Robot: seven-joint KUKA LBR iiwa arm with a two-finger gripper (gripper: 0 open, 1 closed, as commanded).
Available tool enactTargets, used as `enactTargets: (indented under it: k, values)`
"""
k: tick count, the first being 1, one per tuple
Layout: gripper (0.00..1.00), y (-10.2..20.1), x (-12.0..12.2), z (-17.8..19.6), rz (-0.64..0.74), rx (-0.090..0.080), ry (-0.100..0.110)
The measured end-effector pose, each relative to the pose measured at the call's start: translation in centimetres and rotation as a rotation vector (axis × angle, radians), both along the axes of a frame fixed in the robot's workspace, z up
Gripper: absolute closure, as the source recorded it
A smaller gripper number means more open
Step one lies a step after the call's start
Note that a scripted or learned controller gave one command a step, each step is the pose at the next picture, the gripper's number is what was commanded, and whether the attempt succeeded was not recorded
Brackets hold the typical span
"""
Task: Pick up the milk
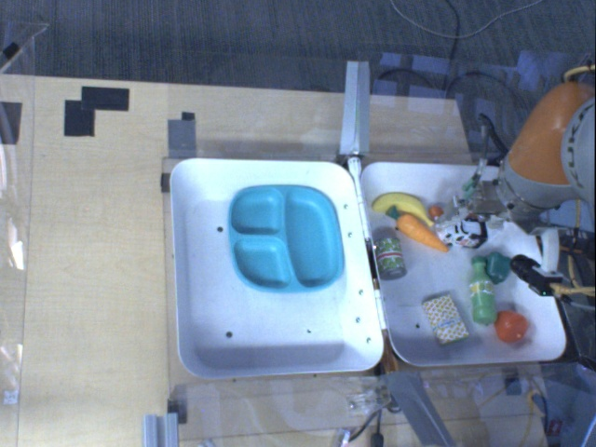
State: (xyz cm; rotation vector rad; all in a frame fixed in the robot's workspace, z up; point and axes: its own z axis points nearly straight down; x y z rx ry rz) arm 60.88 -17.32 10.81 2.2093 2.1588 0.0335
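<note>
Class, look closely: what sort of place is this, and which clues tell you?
Probably a robotics lab: a robot arm reaches over two white bins, toy food such as a banana lies inside, and cables trail behind.

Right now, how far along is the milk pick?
Done: the approach. The gripper hangs over the right bin, just above the black-and-white carton, likely the milk. In hand: lining up on it. The carton lies on the bin floor beside the carrot. Left: grasping and lifting it.

Blue tray [284, 236]; yellow banana [402, 203]; orange carrot [422, 234].
</note>
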Motion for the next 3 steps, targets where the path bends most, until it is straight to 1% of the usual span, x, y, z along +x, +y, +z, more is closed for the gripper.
enactTargets:
  k: [1, 2, 3]
  values:
    - [0.00, 0.5, 0.1, 0.0, 0.025, -0.002, 0.003]
    - [1.00, 0.6, 0.6, 1.6, 0.028, -0.004, -0.012]
    - [1.00, 0.9, -2.0, 1.8, 0.091, 0.014, 0.034]
